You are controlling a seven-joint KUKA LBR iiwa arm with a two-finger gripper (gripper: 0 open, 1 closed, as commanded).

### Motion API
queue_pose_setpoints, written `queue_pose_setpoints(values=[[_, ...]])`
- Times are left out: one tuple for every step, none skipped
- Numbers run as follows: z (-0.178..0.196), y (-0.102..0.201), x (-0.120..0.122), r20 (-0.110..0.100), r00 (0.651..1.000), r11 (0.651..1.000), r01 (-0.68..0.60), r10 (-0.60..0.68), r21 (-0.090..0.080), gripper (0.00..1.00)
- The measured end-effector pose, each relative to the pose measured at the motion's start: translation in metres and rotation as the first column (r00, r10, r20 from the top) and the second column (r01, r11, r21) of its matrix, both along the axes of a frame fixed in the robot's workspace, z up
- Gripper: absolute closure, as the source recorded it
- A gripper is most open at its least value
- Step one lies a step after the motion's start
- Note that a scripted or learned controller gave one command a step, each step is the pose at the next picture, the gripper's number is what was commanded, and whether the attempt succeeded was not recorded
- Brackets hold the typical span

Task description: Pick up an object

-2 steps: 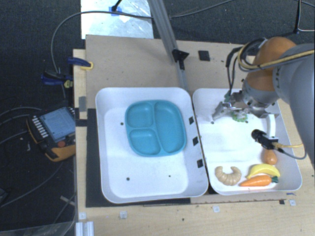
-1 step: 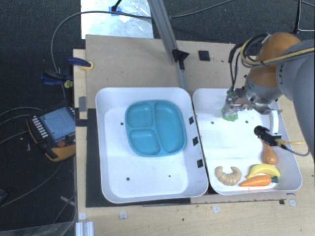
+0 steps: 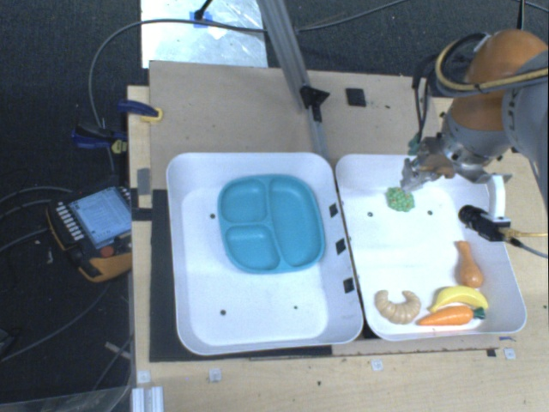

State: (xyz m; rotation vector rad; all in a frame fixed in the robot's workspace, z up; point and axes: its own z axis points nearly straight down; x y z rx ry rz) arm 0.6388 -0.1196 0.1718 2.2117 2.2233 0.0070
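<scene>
A green broccoli floret (image 3: 399,199) lies in the back part of the right bin (image 3: 377,256). My gripper (image 3: 413,178) hangs just above and to the right of it, its tip close to the floret. Along the bin's front right lie a tan croissant (image 3: 398,305), an orange carrot (image 3: 446,317), a yellow banana (image 3: 460,297) and an orange-brown gourd-shaped piece (image 3: 467,265). Whether anything sits between the gripper's tips is hidden by its body.
The left bin (image 3: 197,299) holds a blue divided plate (image 3: 270,221). A grey pole (image 3: 287,41) slants across the back of the bench. Clamps and a handheld device (image 3: 94,230) lie off the bench at the left.
</scene>
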Motion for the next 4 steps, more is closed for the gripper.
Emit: queue_pose_setpoints(values=[[0.055, 0.000, 0.002, 0.001, 1.000, 1.000, -0.001, 0.001, -0.001, 1.00], [0.102, 0.000, 0.004, 0.000, 1.000, 1.000, -0.002, 0.002, 0.000, 1.00], [0.087, 0.043, -0.007, -0.007, 1.000, 1.000, -0.003, 0.003, 0.001, 1.00], [0.073, 0.096, -0.023, -0.008, 1.000, 1.000, -0.004, 0.004, 0.002, 1.00]])
